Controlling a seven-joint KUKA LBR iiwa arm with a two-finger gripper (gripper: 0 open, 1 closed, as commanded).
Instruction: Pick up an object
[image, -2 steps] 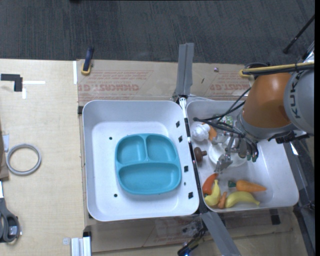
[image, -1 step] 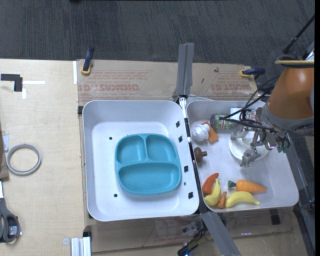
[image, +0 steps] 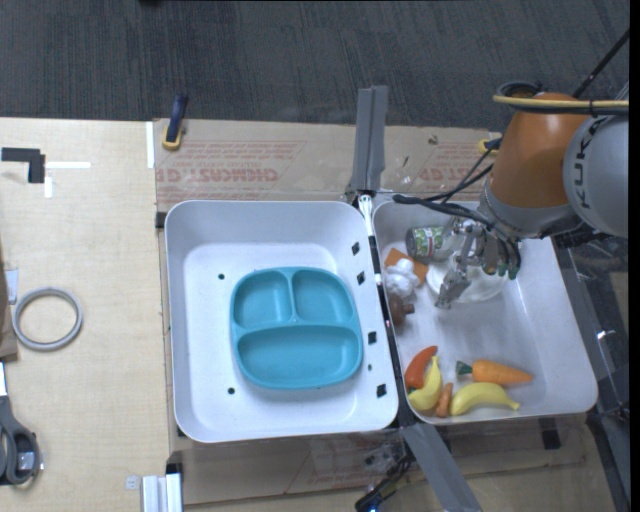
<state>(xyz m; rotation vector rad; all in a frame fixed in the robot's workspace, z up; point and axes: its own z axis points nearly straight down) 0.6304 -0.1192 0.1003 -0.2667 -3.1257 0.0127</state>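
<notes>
Pincer (image: 462, 278) low in the right bin (image: 560, 330) beside a small green can (image: 426, 240), finger spread and any hold impossible to tell, fingertips blurred

We can make out red print on the cardboard sheet (image: 262, 160) behind the bins, upside down and too blurred to read.

camera view: fixed overhead | slanted down | both bins (image: 180, 330) in frame

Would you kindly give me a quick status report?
Claw low in right bin, nothing seen held. Banana, carrot lying near front. Can beside claw.
</notes>
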